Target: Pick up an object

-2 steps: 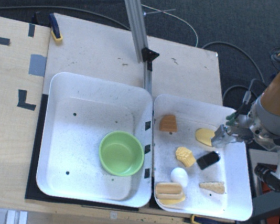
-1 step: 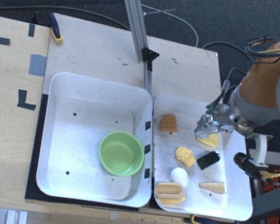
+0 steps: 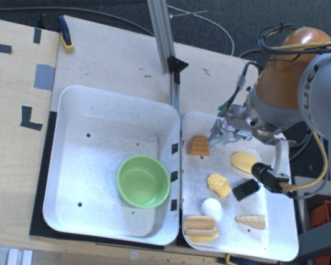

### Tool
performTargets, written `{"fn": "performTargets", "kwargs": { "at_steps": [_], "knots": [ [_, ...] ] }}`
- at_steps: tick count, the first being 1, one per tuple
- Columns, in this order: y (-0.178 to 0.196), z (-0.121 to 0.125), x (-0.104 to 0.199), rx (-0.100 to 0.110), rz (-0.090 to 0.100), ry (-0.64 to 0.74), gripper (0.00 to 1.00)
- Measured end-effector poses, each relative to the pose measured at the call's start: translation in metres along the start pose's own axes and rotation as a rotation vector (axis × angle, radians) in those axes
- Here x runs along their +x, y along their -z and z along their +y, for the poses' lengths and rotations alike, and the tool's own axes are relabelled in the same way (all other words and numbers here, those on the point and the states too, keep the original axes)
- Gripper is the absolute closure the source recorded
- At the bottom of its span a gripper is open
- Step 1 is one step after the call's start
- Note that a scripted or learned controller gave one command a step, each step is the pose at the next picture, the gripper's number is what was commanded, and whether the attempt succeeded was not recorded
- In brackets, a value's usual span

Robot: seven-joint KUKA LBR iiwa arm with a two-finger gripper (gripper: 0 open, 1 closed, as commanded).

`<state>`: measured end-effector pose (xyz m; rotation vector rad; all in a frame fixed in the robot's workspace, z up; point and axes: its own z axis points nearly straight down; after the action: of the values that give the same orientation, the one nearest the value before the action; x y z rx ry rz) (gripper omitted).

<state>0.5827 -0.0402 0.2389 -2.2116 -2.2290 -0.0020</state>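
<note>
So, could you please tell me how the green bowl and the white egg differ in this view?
The green bowl is far larger than the white egg. The bowl is open and hollow, while the egg is a closed, rounded solid. The bowl sits in the left bin; the egg lies in the right bin among other food items. Both rest on a bin floor, apart from the hand.

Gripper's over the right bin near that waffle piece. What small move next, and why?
Probably nudge the gripper slightly left and down over the waffle piece. It hangs just beside the piece at the right bin's upper left, with nothing seen between its fingers.
</note>
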Motion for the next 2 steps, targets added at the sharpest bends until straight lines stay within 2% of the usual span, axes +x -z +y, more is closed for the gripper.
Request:
{"fn": "performTargets", "kwargs": {
  "at_steps": [1,2],
  "knots": [
    [0.003,0.029,0.054,0.000,0.000,0.000,1.00],
    [-0.010,0.046,0.104,0.002,-0.001,-0.002,1.00]
  ]
}}
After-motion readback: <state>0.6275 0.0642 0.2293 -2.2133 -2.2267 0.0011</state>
